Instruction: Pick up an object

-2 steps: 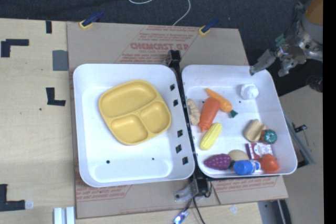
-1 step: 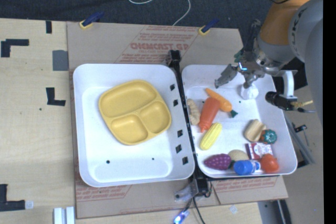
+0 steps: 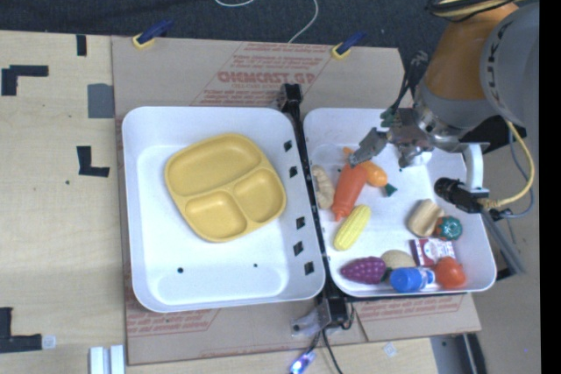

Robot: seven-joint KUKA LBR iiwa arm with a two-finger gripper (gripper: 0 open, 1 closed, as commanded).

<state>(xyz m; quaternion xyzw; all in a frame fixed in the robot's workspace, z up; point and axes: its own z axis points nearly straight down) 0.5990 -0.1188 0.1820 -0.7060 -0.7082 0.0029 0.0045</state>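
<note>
Jaws look spread wide from my feed, gripper (image 3: 393,144) hovering over the back of the right bin (image 3: 478,228) w/ nothing between its fingers (image 3: 372,146), one finger just above the carrot (image 3: 351,188). Carrot lies tilted near bin center, corn (image 3: 352,226) just below it, small beige piece (image 3: 324,187) at its left. Purple grapes (image 3: 363,270), blue item (image 3: 407,279) & red pieces (image 3: 449,273) crowd the front edge; yellow divided tray (image 3: 225,186) sits in the left bin (image 3: 149,215).
</note>
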